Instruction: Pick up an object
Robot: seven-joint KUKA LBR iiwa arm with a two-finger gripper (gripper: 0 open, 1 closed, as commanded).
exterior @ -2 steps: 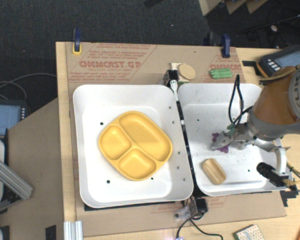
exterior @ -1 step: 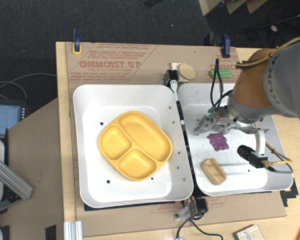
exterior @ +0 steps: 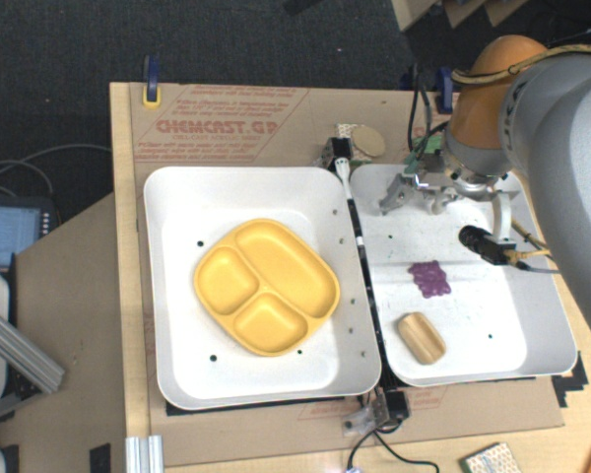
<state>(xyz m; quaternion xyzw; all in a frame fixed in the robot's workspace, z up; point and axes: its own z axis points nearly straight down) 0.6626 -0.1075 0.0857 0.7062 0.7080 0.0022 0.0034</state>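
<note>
My gripper (exterior: pixel 416 199) hangs over the far end of the right bin (exterior: pixel 542 348), fingers spread and nothing between them. A purple bunch of grapes (exterior: pixel 430 278) lies near the middle of that bin, a short way in front of the gripper. Closer to the front edge rests a tan bread roll (exterior: pixel 422 337). In the left bin (exterior: pixel 167 264) sits a yellow plate (exterior: pixel 265 285) with three compartments, lying flat.
The grey arm with its orange band (exterior: pixel 488 97) comes in from the upper right above the right bin's far corner. The two bins meet at a raised rim (exterior: pixel 362 264). A cardboard sheet (exterior: pixel 227 121) lies under both bins.
</note>
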